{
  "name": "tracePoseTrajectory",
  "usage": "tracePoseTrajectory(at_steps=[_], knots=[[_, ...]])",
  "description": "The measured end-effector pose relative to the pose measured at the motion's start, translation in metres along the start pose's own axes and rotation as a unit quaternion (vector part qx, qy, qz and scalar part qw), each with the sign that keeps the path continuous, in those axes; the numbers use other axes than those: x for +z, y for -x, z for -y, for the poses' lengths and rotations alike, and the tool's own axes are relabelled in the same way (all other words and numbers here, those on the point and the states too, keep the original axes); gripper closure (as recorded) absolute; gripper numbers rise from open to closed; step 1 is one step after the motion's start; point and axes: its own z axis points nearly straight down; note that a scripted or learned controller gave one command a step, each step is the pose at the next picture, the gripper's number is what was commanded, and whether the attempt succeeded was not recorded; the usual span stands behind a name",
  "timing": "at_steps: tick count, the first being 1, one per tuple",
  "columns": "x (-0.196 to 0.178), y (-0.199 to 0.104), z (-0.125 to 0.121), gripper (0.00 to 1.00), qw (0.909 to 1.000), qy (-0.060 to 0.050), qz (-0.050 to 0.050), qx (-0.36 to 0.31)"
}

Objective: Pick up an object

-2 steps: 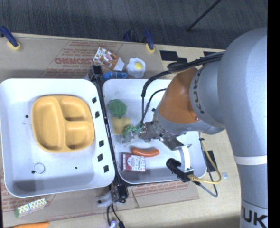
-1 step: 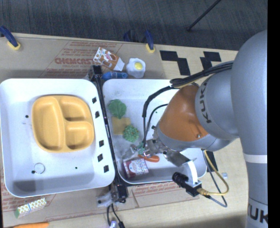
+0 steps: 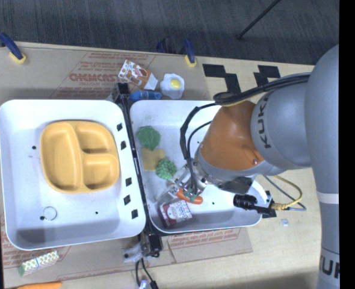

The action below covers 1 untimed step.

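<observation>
The right bin (image 3: 225,218) holds a green broccoli piece (image 3: 148,136), a pale yellow piece (image 3: 153,159), a second green floret (image 3: 165,169), a small orange carrot-like piece (image 3: 194,199) and a dark red packet (image 3: 176,212). My gripper (image 3: 186,188) is low in this bin, right over the orange piece and just right of the second floret. The arm's orange band and grey wrist hide the bin's right half. Whether anything sits in the gripper is unclear.
The left bin (image 3: 9,161) holds a yellow divided tray (image 3: 80,155). Behind the bins lie a small printed box (image 3: 132,73), a blue item (image 3: 144,95) and a white-and-yellow egg toy (image 3: 172,84). A wrapped packet (image 3: 39,261) lies at the front left.
</observation>
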Motion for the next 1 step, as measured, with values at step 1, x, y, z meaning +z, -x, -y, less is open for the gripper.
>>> tracePoseTrajectory(at_steps=[1], knots=[[-0.0331, -0.0194, 0.0112, 0.0, 0.9999, -0.001, -0.001, -0.017]])
